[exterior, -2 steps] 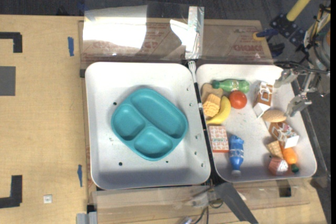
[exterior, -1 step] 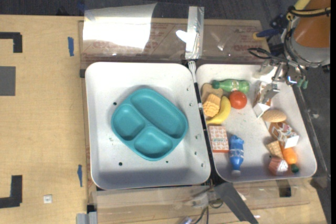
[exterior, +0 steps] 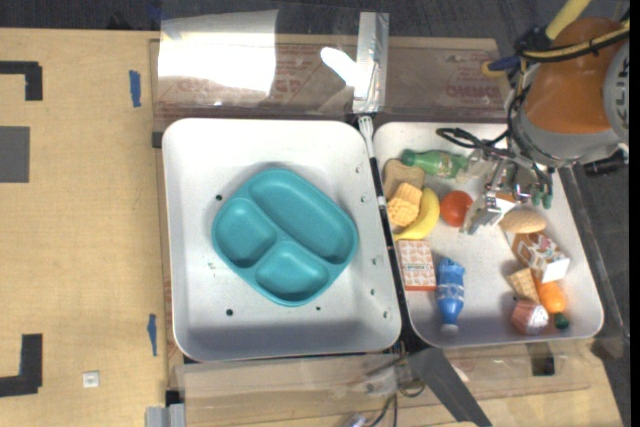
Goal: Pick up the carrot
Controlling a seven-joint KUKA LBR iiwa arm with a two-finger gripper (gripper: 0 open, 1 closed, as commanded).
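Your hand (exterior: 492, 205) hangs over the upper middle of the right bin (exterior: 590, 265), and whether it is released or clenched you cannot tell from this slant; nothing shows between its tips. The carrot (exterior: 551, 298) lies in that bin's lower right corner, well apart from the hand, so this looks like the approach step, with the grasp not yet made.

Around the carrot the room is tight. A small boxed item (exterior: 545, 255) sits just above it, a reddish piece (exterior: 528, 317) just beside it on the left, and something small and dark green (exterior: 562, 321) (perhaps the carrot's own top, too small to say) at its lower end. The bin's right wall runs close alongside.

The next move, by my reading, calls for carrying the hand down-frame and rightward over the bread roll (exterior: 522, 219), then descending with the tips lined across the carrot's narrow width, clear of the wall.

Farther out, the tomato (exterior: 456, 207), banana (exterior: 428, 215) and green bottle (exterior: 437, 161) crowd the bin's left half, with a blue bottle (exterior: 450, 290) below. The left bin (exterior: 190, 215) holds a teal divided plate (exterior: 285, 235), and the surface (exterior: 70, 215) lies beyond it.
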